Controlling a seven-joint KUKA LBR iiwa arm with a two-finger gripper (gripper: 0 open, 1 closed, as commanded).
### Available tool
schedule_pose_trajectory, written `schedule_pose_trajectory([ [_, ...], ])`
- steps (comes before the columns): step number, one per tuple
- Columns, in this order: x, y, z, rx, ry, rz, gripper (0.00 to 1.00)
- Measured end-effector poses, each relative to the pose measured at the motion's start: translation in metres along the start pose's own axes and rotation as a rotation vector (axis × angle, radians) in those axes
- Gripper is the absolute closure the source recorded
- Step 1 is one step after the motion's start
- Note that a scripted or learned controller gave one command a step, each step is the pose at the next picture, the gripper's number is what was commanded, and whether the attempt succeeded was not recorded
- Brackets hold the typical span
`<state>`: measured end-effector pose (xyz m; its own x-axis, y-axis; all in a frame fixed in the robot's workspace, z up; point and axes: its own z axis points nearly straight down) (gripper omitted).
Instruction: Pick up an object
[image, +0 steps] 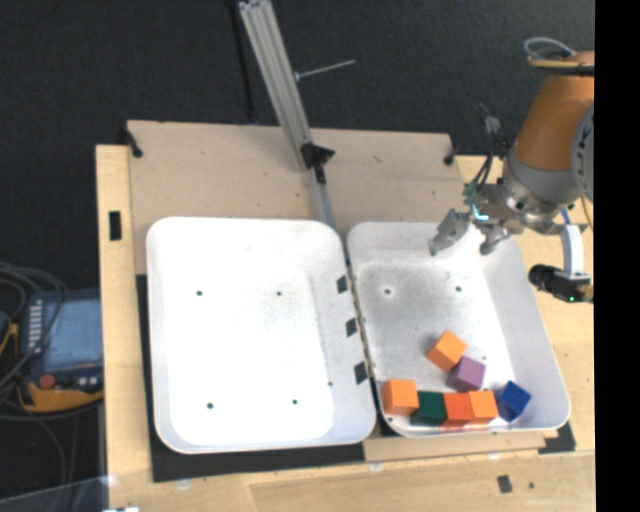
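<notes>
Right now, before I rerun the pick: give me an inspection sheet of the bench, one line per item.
Surface: wooden bench bearing a left bin and a right bin, side by side.
Job's things: seven blocks clustered at the right bin's near end: orange block, purple block, blue block, green block, three more orange ones along the near wall.
Clutter: nothing seen.
Grippers: gripper above the right bin's far end, fingers spread, nothing between them, well apart from the blocks.
Cables: bundle off the bench's left edge; thin leads by the wrist.
Surroundings: slanted metal rail, handheld pendant at left, dark floor.
</notes>
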<state>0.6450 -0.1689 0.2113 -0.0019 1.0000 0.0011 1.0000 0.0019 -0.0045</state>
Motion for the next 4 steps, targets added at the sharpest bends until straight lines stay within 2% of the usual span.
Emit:
schedule_pose_trajectory([
  [1, -0.001, 0.001, -0.004, -0.004, -0.004, -0.002, 0.0],
  [3, 0.007, -0.001, 0.088, -0.001, -0.003, 0.001, 0.0],
  [4, 0.006, -0.001, 0.115, -0.003, -0.004, 0.001, 0.0],
])
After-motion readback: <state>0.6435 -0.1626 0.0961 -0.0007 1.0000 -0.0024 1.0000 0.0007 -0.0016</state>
